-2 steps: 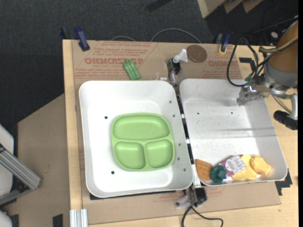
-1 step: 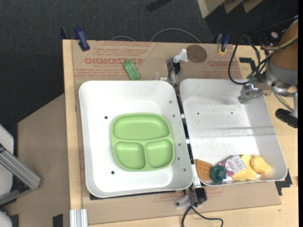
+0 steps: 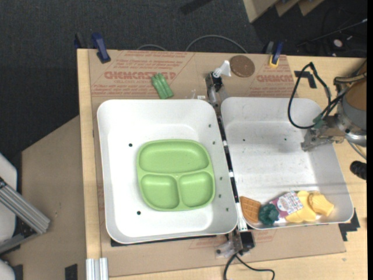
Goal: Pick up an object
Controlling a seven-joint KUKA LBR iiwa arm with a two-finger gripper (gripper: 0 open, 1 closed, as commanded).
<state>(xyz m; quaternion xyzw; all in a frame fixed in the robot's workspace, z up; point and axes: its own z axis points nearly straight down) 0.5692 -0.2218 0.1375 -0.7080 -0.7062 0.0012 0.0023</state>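
Looked down at a slant on a cardboard-topped bench (image 3: pixel 140 72) over dark carpet, with blue clamps (image 3: pixel 102 47) at the far edge. Bore two shallow white bins side by side.

Left bin (image 3: pixel 116 127): held a pale green divided plate (image 3: pixel 175 175), lying flat near the middle, with nothing visible in its three compartments.

Right bin (image 3: pixel 262 156): mostly bare white floor, with a small heap of items pressed against the near wall. From left to right: an orange waffle-like piece (image 3: pixel 250 209), a dark green lump (image 3: pixel 268 214), a pink-and-white packet (image 3: pixel 288 203) and yellow pieces (image 3: pixel 313 206), all touching or overlapping.

Reached in from the right with the gripper (image 3: pixel 317 136) above the right bin's far right part, trailing a black cable (image 3: pixel 297 107). Impossible to tell whether spread or closed; nothing seen held in it. Well apart from the heap, which lay toward the near edge.

Judged as barely begun: no object lifted yet. Left to do: travel toward the heap, descend, close on one item and raise it.

Outside the bins, beyond the left one: a small green object (image 3: pixel 162 86) on the cardboard, and a brown disc (image 3: pixel 242 66) near the middle.
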